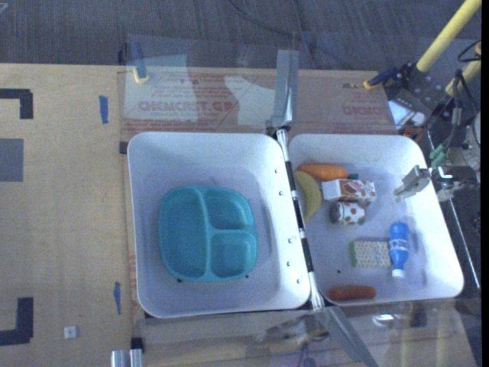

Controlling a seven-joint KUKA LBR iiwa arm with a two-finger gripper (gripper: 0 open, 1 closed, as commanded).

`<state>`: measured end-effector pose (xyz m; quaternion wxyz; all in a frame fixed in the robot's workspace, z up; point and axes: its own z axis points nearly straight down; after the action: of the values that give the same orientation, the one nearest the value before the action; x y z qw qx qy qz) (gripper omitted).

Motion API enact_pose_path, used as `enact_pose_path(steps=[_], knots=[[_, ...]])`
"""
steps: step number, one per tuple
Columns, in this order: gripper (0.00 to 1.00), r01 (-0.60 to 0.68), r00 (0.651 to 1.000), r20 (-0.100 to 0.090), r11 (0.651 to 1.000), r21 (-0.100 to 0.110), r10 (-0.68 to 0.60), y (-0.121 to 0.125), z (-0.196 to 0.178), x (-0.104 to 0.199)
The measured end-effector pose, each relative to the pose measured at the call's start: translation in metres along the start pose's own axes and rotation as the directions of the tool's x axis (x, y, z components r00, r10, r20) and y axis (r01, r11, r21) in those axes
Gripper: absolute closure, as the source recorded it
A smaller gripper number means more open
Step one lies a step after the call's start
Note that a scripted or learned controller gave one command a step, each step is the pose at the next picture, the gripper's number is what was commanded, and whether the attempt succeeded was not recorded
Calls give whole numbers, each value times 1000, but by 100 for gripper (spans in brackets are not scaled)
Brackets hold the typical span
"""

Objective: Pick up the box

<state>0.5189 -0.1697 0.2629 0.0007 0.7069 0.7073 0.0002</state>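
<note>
Box (348,189) among food in right bin (451,270) (teal tray (207,234) left); pincer (412,182) state unclear.

A robot arm reaches in from the right edge of the view, its two-finger gripper (406,186) hanging low at the right side, pale metal fingers (413,179) pointing left and slightly down, holding nothing between them.

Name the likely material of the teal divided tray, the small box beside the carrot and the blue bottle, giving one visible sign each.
Teal divided tray: probably moulded plastic, with smooth rounded compartments and an even colour. Small white and red box: likely printed cardboard, flat-faced with square edges. Blue bottle: seemingly plastic, with a white cap and a pale label; too small to be sure.
</note>
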Motion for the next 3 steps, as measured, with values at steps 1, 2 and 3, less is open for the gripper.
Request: enact_pose_path(steps=[1, 2, 3], knots=[[0, -335, 942, -1, 942, 4, 335, -40, 78, 117], [0, -181, 983, 0, 983, 0, 181, 35, 38, 18], [0, -94, 996, -1, 996, 1, 94, -40, 154, 61]])
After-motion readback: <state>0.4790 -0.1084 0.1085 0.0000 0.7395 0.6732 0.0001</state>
